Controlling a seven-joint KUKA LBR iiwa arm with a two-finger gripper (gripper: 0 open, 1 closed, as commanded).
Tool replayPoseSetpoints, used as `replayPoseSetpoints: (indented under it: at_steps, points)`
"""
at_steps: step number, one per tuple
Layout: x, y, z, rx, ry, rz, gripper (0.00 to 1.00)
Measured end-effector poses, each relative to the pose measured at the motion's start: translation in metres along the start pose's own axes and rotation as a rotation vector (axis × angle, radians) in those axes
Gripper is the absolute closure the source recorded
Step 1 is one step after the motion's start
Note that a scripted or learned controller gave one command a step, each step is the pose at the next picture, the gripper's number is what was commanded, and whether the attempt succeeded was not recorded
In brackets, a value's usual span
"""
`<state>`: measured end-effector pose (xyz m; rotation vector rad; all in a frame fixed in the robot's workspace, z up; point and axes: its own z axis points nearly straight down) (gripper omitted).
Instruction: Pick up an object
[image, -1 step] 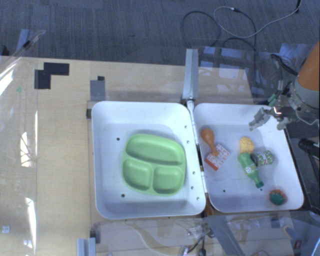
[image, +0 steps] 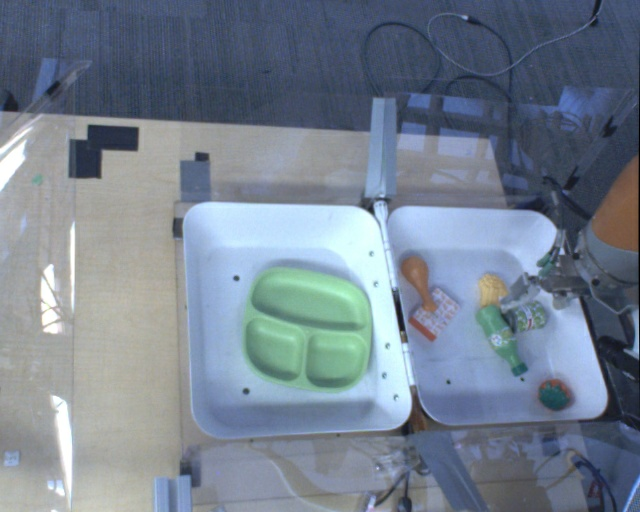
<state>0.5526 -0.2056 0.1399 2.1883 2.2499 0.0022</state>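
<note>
The arm comes in from 3 o'clock, w/ its gripper (image: 528, 300) low over the right bin (image: 470, 225), right at the cluster of small items there. Can't tell whether the pincer is apart, together or clamped on anything; a small can-like item (image: 527, 318) sits directly under it and hides the tips. The green bottle (image: 498, 338) lies on its side just at 7 o'clock of the gripper, cap end pointing toward 5 o'clock; it looks like the likeliest pick target, along w/ the can, since the tool is parked next to both. A yellow item (image: 490, 288) lies at 10 o'clock of the gripper, near but apart. Further toward 9 o'clock: a drumstick-shaped toy (image: 418, 280) and a red-white box (image: 435, 314) touching or nearly so, near the bin's left wall. A small green-red item (image: 553, 393) sits at the bin's 5 o'clock corner, well apart. Left bin (image: 210, 300) holds a green divided tray (image: 305, 328), flat, prob just clutter. Judgement: the approach is done or nearly so, nothing lifted yet. Risk: the bottle is round and lying down, so it could roll off the fingers.
</note>
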Motion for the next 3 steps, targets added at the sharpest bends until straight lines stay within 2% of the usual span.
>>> replayPoseSetpoints:
  at_steps: [1, 2, 3]
  points:
    - [0.003, -0.01, 0.05, -0.011, -0.003, -0.049, 0.0]
    - [0.003, -0.006, 0.037, -0.02, -0.006, -0.051, 1.0]
    - [0.081, 0.1, -0.06, -0.006, 0.0, -0.006, 1.0]
